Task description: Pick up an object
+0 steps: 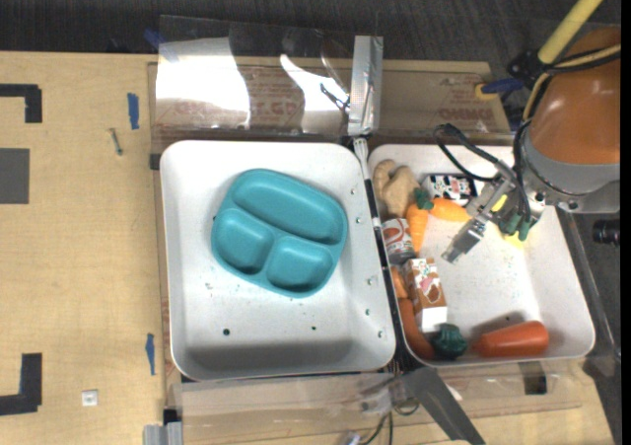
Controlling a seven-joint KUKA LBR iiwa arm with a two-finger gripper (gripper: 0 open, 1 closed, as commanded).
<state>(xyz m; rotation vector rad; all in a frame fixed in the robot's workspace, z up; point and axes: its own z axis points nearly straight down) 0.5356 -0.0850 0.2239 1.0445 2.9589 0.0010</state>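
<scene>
Gripper [471, 233] over right bin [567, 280] centre, tilted toward left wall; jaw opening indiscernible, nothing visibly held. Nearest object: carrot [442, 214] just beside tip, long axis across bin, toward back-left corner.

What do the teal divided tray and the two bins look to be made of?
Teal divided tray: looks like moulded plastic, smooth with a soft sheen, one even colour and rounded compartment edges. Left bin and right bin: probably thin formed plastic, glossy white, with rounded corners and light glare; coated metal cannot be ruled out.
</scene>
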